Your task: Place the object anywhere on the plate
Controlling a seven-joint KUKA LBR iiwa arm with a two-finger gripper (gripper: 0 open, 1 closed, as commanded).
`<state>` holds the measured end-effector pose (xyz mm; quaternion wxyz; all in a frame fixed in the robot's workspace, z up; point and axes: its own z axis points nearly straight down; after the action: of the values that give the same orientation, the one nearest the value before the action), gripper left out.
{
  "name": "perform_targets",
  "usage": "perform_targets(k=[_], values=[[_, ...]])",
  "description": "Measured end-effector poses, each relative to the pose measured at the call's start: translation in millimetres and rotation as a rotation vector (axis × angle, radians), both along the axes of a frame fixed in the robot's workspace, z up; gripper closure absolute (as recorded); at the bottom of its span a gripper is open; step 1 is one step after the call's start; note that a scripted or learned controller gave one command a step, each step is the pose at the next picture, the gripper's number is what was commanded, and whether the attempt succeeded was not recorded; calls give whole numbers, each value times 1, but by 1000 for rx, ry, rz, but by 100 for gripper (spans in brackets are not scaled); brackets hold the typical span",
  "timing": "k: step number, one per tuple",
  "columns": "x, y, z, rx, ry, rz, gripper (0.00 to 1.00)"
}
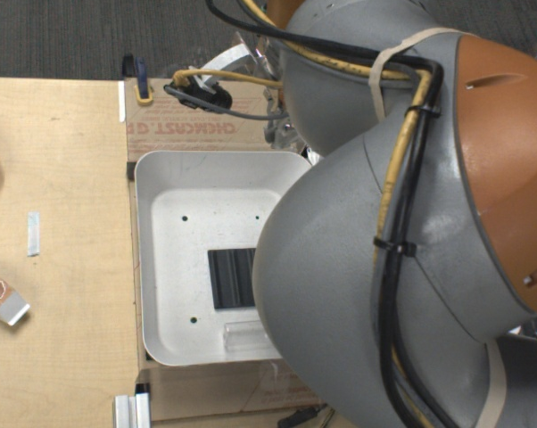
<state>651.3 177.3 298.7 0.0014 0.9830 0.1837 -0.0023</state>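
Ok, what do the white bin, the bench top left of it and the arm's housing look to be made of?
White bin: likely moulded plastic, matte, with rounded corners and rim. Bench top: light wood or laminate, faint grain, satin. Arm housing: smooth grey painted metal or plastic, soft sheen; which one I cannot tell.

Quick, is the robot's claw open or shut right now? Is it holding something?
Gripper: cannot be told. The big grey arm covers that side of the white bin.
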Motion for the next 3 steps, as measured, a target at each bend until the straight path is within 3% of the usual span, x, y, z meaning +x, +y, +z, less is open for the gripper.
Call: perform_targets(k=[1, 2, 3], values=[[-8, -23, 1, 0, 2, 113, 100], [-77, 15, -19, 0, 1, 92, 100], [-74, -58, -32, 0, 2, 40, 100]])
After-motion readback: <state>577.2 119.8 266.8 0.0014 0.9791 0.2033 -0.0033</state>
